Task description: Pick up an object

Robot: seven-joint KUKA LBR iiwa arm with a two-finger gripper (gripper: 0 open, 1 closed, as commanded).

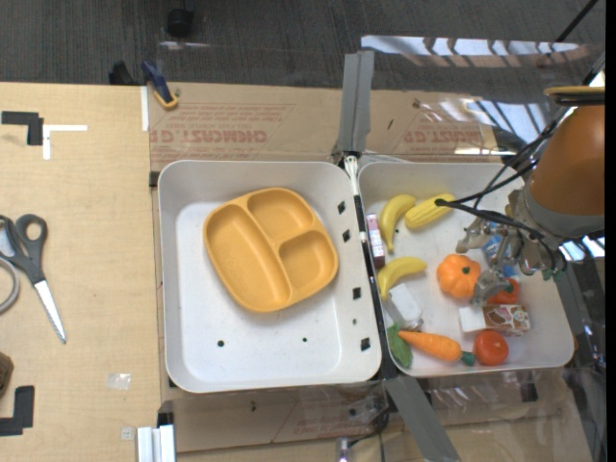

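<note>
Camera view gives us the desk (77, 258) first, tan and broad, carrying two shallow white bins side by side toward its right half. We see the left bin (183, 354) holding a yellow three-part plate (269, 248), tilted a little and lying nearer the bin's far edge. We see the right bin (549, 354) crowded with toy food. The arm (577, 171), with its orange band, comes in over that bin's right edge, and the tool (500, 268) hangs low over the bin's right half, just beside an orange pumpkin (458, 276); we cannot tell whether it is apart or together, since cables and its own body hide it. Two yellow bananas lie by the bin's left wall, one banana (393, 218) near the far corner and a second banana (400, 272) below it, with a corn cob (428, 212) close to the first. A carrot (430, 345) lies along the near edge, and a red tomato (491, 347) sits near the near-right corner. On the desk's left edge rest grey scissors (37, 268)
</note>
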